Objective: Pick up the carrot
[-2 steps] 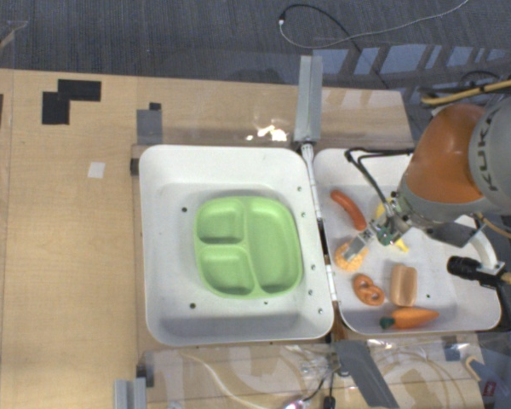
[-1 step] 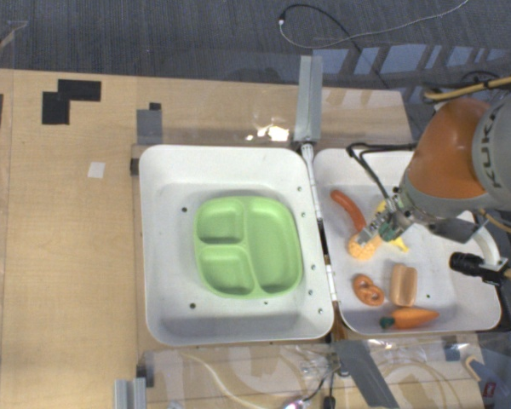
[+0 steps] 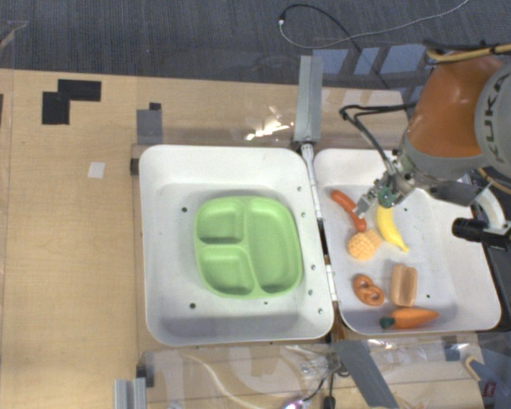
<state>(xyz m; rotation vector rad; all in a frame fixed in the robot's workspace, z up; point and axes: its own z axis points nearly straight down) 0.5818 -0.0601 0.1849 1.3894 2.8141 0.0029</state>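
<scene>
The carrot [image 3: 413,318], orange with a green stub at its left end, lies along the front wall of the right bin [image 3: 468,271]. My gripper [image 3: 378,198] hangs over the middle-back part of that bin, just above the top end of a yellow banana [image 3: 390,228] and right of a red sausage [image 3: 348,209]. It is well behind the carrot. Its fingers stand open with nothing between them.
In the right bin also lie a corn cob [image 3: 364,245], a brown pretzel [image 3: 368,290] and a bun [image 3: 403,284], the last two just behind the carrot. The left bin [image 3: 166,228] holds a green divided plate [image 3: 247,245]. A metal post [image 3: 308,100] stands behind the bins.
</scene>
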